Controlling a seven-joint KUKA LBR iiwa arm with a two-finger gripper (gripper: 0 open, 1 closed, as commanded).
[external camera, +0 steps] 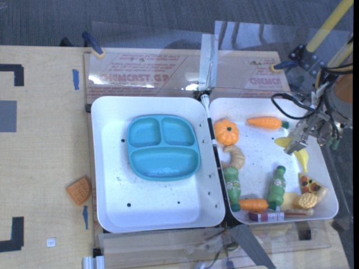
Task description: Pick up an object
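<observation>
At the right edge of the frame the gripper (301,140) hangs over the upper right part of the right bin (255,150), just above a yellow banana (299,153); whether the jaws are parted or have hold of it I cannot tell. The step in hand looks like the approach or grasp on that banana, while a carrot (264,123), pumpkin (226,132) and green bottles (276,186) lie elsewhere in the bin. Next calls for closing squarely on the fruit and lifting straight up.
</observation>
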